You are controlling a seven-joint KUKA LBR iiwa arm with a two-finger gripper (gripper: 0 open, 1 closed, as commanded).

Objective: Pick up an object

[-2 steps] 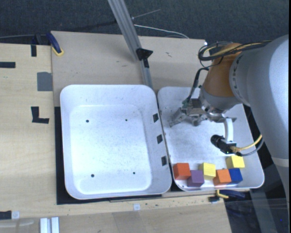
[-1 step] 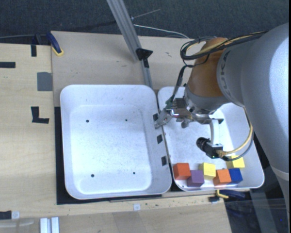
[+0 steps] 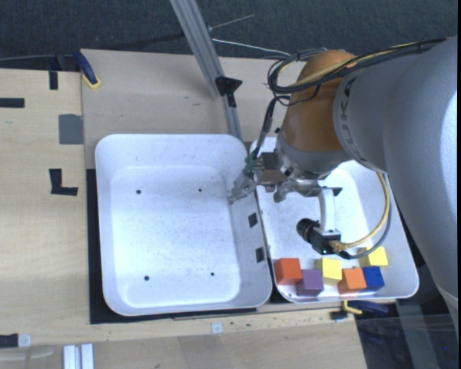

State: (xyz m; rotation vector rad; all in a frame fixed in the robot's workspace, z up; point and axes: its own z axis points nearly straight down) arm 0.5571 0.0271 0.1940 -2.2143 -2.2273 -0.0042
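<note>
- Above the ridge where the two bins meet, the gripper (image 3: 250,181) hangs low under the orange band (image 3: 316,102); whether it is apart or together cannot be told, as the wrist hides it from this slant.
- Nothing visible sits at the tool, so no pick can be claimed.
- The task's things lie well apart from the tool, clustered at the near end of the right bin (image 3: 361,181): an orange block (image 3: 288,270), a purple block (image 3: 312,281), a yellow block (image 3: 332,268), a second orange block (image 3: 353,280), a blue block (image 3: 373,279) and a second yellow block (image 3: 376,257).
- Risk, as a judgement: a descent from here would meet the bin walls or the bare floor of the left bin (image 3: 173,221), not a block, and close on air.
- Risk: the blocks touch or nearly touch, so a tool coming down among them may land on a top face or shove neighbours aside.
- Risk: the looped yellow cable (image 3: 384,206) and black fitting (image 3: 315,233) hang near the cluster and may snag or nudge pieces.
- Blocks look like small matte cubes, hard-edged and plainly coloured, probably light and easy to slide.
- Bins are shallow, white, smooth, with rounded corners and faint speckling.
</note>
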